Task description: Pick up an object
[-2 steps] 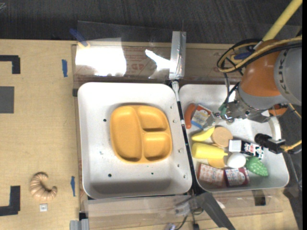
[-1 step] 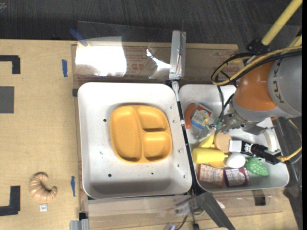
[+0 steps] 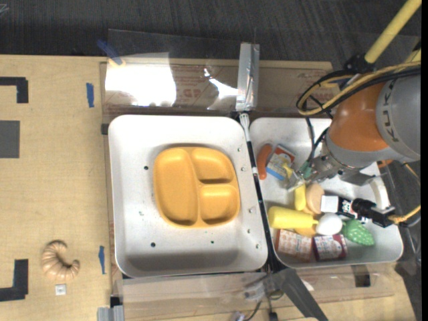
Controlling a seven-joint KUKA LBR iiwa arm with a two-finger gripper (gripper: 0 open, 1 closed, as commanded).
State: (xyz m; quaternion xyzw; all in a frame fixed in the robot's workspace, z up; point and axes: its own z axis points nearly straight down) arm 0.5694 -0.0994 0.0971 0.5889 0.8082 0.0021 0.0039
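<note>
Reaching in from 3 o'clock, arm (image 3: 374, 122) low over right bin (image 3: 394, 249). Gripper (image 3: 314, 169) down among clutter; opening impossible to tell. Clustered at bin's 6 o'clock: yellow bottle (image 3: 292, 219), white egg (image 3: 328, 226), green toy (image 3: 356, 233). Yellow divided tray (image 3: 195, 184) centred in left bin (image 3: 127, 179). Croissant (image 3: 59, 259) on worktop (image 3: 47, 146), at 8 o'clock.

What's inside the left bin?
The left bin holds a yellow tray with three compartments, lying near the middle. White floor with a few small dark holes shows around it. Whatever lies under the tray is covered.
</note>
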